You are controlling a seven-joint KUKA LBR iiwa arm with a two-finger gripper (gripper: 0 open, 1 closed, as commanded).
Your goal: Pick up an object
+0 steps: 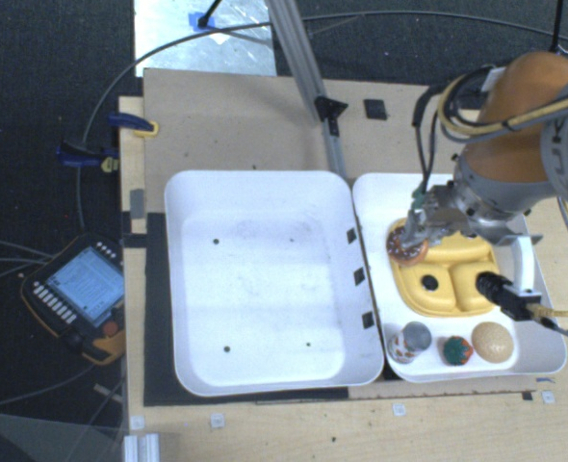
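— So, where is the arm (525, 114) right now?

— Reaching in from the right, bent over the right bin (554, 359). Its gripper (414, 231) hangs low over the upper left part of that bin, right at a small round brownish object (405, 246) with a speckled rim.

— Is it holding that object?

— Hard to say. The gripper's tip sits directly above it and seems to touch it, but the fingers are too dark and small here; I cannot tell whether they are apart or together, nor whether anything sits between them.

— What else lies in that bin?

— A big yellow moulded piece (448, 277) fills the middle, touching the brownish object on its left. Along the near wall sit three small things in a row: a grey ball-like piece (416, 336) on a little white and red base, then a green and red ball (456, 350), then a tan egg-shaped one (492, 342). A black cylinder on the arm (501, 295) overlaps the yellow piece's right side.

— And the left bin (197, 219)?

— White, with a few dark dots on its floor. To its left, off the bench, rests a handheld pendant (80, 292) with a lit screen.
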